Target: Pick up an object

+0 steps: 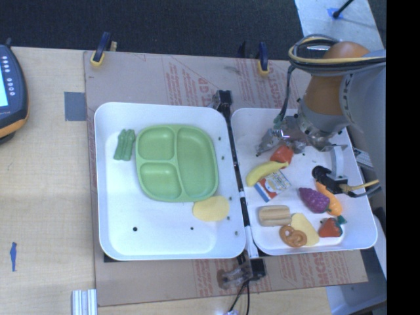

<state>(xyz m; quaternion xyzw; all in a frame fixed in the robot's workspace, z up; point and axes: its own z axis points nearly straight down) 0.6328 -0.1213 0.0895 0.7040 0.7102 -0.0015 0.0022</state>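
Note:
My gripper (pixel 283 143) hangs low over the far left part of the right bin (pixel 252 126), under the orange-banded wrist (pixel 326 97). A small red toy food (pixel 282 155) lies directly below it, partly covered by the gripper. Whether the gripper touches it is unclear. Just in front lie a yellow banana (pixel 264 172) and a red, white and blue carton (pixel 274 184).
The right bin also holds purple grapes (pixel 314 199), a carrot (pixel 332 201), a bread roll (pixel 273 214), a pretzel (pixel 292 235) and a strawberry (pixel 330 227). In the left bin (pixel 105 176) are a green divided plate (pixel 177 163), green beans (pixel 124 144) and a yellow piece (pixel 210 209).

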